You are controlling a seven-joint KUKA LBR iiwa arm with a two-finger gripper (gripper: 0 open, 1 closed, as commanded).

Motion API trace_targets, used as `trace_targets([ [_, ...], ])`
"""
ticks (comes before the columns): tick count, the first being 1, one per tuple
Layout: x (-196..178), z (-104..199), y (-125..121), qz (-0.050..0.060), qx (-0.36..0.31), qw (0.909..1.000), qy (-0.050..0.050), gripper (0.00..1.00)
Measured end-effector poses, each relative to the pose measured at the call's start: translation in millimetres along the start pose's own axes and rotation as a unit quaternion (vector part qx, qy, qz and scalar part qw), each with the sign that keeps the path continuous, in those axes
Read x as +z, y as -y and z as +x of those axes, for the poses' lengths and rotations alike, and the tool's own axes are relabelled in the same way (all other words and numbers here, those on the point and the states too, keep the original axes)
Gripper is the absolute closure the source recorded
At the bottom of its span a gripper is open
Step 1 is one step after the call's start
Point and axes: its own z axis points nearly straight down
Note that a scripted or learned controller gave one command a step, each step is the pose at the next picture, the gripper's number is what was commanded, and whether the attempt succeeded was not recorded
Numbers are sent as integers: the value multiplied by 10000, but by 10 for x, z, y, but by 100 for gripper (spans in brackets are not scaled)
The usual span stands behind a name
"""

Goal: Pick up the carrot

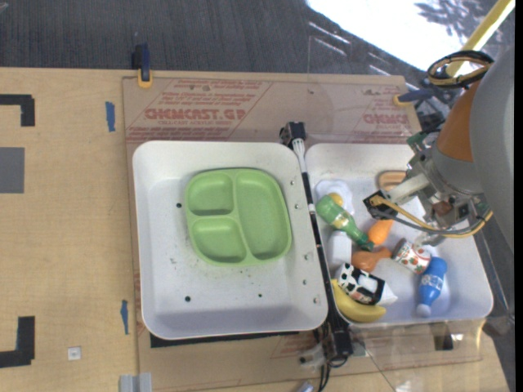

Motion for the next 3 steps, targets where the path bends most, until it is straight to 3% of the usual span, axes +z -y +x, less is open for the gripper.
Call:
trace_targets([
  [1, 744, -88, 200, 4, -893, 9960, 5, 0],
  [2, 821, 500, -131, -11, -851, 9964, 8, 0],
  [3, 809, -32, 93, -13, -254, 9997, -25, 0],
])
